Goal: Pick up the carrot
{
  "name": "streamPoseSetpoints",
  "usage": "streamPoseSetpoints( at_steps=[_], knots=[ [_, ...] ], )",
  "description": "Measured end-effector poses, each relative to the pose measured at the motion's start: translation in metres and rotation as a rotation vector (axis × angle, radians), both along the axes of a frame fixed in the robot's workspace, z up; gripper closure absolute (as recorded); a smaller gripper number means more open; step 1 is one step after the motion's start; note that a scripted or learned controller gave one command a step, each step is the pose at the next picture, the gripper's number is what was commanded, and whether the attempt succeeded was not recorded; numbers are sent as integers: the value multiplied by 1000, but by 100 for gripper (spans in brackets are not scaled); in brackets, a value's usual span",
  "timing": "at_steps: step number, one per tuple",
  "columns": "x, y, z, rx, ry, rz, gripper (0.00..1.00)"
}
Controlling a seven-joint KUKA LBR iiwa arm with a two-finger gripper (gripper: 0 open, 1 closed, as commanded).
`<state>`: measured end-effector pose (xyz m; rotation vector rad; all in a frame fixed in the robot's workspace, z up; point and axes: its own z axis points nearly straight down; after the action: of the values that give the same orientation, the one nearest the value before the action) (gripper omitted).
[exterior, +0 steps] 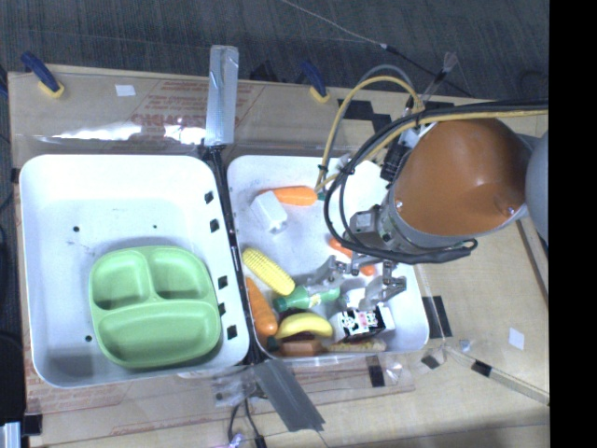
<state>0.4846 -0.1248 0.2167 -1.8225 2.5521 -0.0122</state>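
Camera view, looking down at a slant on both bins. Left bin (pixel 42 250) holds a green divided plate (pixel 152 304), lying flat toward its near side. Right bin (pixel 244 171) holds the loose items. Carrot (pixel 297 195) lies on its side near the far wall of the right bin, just beside a small white block (pixel 270 213), well apart from the gripper. A second orange piece (pixel 261 308) lies along the bin's left wall, near the front; cannot tell from here what it is. Corn cob (pixel 268 271) sits just above it, tilted. Banana (pixel 305 325) lies at the front of the bin, with a green item (pixel 303 298) touching it on the far side.

Arm (pixel 457 180) reaches in from the right, orange band uppermost, cables looped around the wrist. Gripper (pixel 359 283) hangs low over the near right part of the right bin, above the clutter. Jaws: cannot tell whether wide or narrow. Nothing is visibly held between them.
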Motion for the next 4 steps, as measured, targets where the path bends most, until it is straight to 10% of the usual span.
streamPoseSetpoints(
  at_steps=[2, 3, 4],
  knots=[
    [115, -11, -19, 6, 8, -243, 0],
    [105, 78, -19, 6, 11, -77, 0],
    [61, 91, -20, 4, 11, 48, 0]
  ],
)
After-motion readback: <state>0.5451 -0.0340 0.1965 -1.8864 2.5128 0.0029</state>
